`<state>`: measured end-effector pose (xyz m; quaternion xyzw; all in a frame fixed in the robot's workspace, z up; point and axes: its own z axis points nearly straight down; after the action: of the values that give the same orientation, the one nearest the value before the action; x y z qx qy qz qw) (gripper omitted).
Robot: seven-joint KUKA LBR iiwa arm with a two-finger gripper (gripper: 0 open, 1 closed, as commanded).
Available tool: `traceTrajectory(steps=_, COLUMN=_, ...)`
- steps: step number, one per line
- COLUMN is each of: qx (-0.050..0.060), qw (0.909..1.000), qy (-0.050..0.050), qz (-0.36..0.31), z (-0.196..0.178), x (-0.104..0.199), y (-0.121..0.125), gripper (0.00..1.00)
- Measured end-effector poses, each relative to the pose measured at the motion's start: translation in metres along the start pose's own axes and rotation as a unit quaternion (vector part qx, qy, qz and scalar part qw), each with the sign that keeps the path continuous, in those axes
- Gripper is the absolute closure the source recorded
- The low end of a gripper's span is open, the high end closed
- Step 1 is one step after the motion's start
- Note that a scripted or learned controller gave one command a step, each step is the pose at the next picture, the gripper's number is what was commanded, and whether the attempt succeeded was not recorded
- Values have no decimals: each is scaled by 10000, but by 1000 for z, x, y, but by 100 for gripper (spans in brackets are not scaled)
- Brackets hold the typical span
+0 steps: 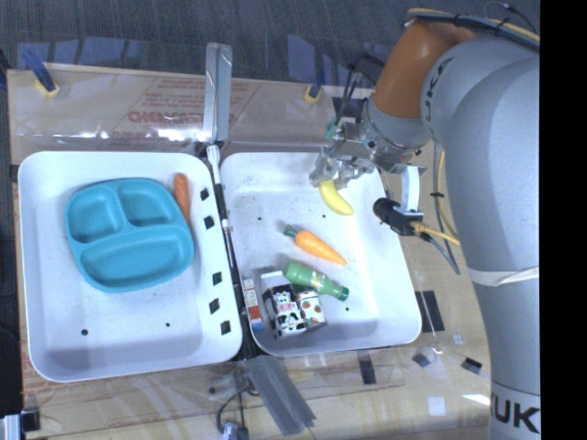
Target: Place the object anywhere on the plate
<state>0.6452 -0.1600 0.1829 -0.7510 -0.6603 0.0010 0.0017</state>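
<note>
A yellow toy banana (336, 199) lies in the upper part of the right bin (385, 312), directly under the gripper (335, 170) of a grey robot arm (477, 136). The fingers come down onto the banana's upper end and appear to touch it, but whether they have closed on it or stand apart cannot be told from this angle.

The banana looks like hollow moulded plastic: light, stiff, smooth and probably slippery, with a curved body that would roll or squirt out of a loose pinch. The safest hold is likely across the thick middle, fingers square to its long curve, rather than at the tapered tip.

Nearby in the same bin lie a toy carrot (315, 244), a green bottle (315, 280) and a small printed carton (293, 311), all well clear of the banana.

The blue divided plate (128, 232) sits in the left bin (55, 337), well apart across the divider, with a second small carrot (182, 195) just beside its upper right edge. The banana is not yet on the plate.
</note>
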Motion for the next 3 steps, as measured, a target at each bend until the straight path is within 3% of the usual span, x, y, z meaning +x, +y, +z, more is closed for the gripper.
traceTrajectory(steps=1, qx=12, qw=9914, qy=3, qz=1306, z=16, x=10, y=-2, gripper=100)
traceTrajectory(steps=2, qx=-6, qw=9992, qy=-2, qz=398, z=-8, x=87, y=0, gripper=100)
traceTrajectory(steps=3, qx=7, qw=9988, qy=-7, qz=-493, z=-8, x=151, y=-30, gripper=100)
